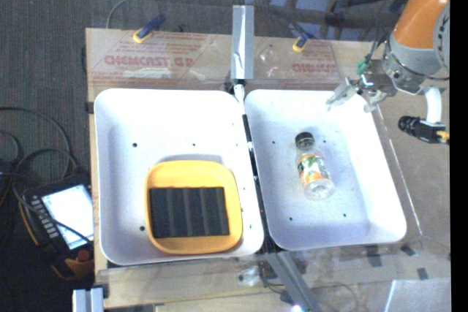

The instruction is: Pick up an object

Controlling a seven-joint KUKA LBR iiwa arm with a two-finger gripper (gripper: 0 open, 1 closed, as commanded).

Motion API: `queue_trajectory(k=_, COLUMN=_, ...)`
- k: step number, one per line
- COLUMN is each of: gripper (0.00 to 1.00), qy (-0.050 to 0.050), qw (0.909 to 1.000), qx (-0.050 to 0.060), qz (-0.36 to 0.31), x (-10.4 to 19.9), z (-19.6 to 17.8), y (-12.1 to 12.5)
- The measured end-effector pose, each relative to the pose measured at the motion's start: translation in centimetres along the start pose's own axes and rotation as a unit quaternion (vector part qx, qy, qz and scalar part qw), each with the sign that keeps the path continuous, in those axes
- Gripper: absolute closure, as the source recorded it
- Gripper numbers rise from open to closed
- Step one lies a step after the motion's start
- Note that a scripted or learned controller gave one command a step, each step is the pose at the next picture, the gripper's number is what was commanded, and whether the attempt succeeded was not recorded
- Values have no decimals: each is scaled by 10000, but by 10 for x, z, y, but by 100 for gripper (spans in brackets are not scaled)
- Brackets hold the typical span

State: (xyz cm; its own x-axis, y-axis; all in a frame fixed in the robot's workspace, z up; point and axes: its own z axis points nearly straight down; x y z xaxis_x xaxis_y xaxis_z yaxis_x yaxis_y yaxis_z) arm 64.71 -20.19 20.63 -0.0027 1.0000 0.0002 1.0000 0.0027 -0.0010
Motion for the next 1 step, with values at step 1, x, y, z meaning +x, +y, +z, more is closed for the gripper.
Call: queue_trajectory(k=1, gripper=0, qy=-1, qw=9906, qx=-14, qz=-1368, x=34, z=109, y=-37)
